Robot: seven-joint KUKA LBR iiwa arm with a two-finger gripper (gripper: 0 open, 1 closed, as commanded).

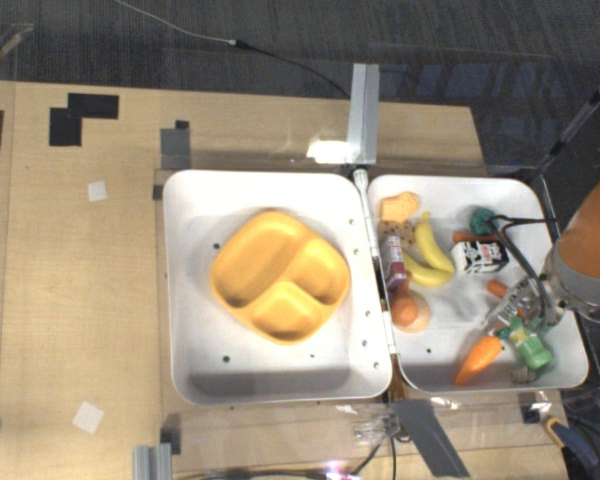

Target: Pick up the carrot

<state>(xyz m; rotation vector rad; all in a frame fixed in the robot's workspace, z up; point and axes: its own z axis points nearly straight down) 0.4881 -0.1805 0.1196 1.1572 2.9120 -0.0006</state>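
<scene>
1. Camera view, looking down on the wooden tabletop [70, 298]: two shallow white bins lie side by side. The left bin [195, 368] holds a yellow plastic divided dish [280, 275].
2. The small orange tapered carrot [479, 358] lies in the right bin [570, 373], toward its near edge, thin end pointing near-left, green top toward the right.
3. The grey metal claw [525, 308] sits just beside the carrot's thick end, to the right and slightly farther back, amid a green-and-yellow toy [531, 348]. I cannot tell whether its fingers are spread or closed; nothing is visibly held between them.
4. Other items farther back in that bin: a yellow banana [432, 253], a round peach-coloured fruit [410, 312], a dark purple bottle [392, 258], a white carton with dark print [479, 255].
5. To do this step well, in my judgement: bring the claw over the carrot's middle, turn it so the fingers straddle the narrow width, not the length, and keep clear of the green toy touching its top.
6. Risk: the tapered, smooth body could squirt out if gripped near the tip.
</scene>
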